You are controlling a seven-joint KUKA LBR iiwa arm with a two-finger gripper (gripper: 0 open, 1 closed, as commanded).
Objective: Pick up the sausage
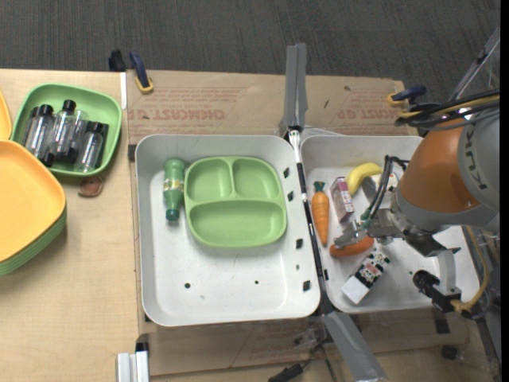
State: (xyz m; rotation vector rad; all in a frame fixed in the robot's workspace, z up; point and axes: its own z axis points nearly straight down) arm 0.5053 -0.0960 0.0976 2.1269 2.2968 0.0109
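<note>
The sausage (pixel 351 248) is a short reddish-orange piece lying in the right bin (pixel 445 301), near its left wall and just below the carrot (pixel 320 216). My gripper (pixel 355 232) reaches in from the right and sits directly over the sausage, touching or nearly touching its top. The grey wrist and orange band (pixel 433 177) hide the bin floor to the right of the sausage.
The right bin also holds a banana (pixel 362 174), a pink packet (pixel 342 197) and a black-and-white carton (pixel 366 276). The left bin (pixel 223 281) holds a green divided plate (pixel 235 200) and a green bottle (pixel 172 188). A green tray of bottles (pixel 67 130) and stacked yellow plates (pixel 24 213) sit at the far left.
</note>
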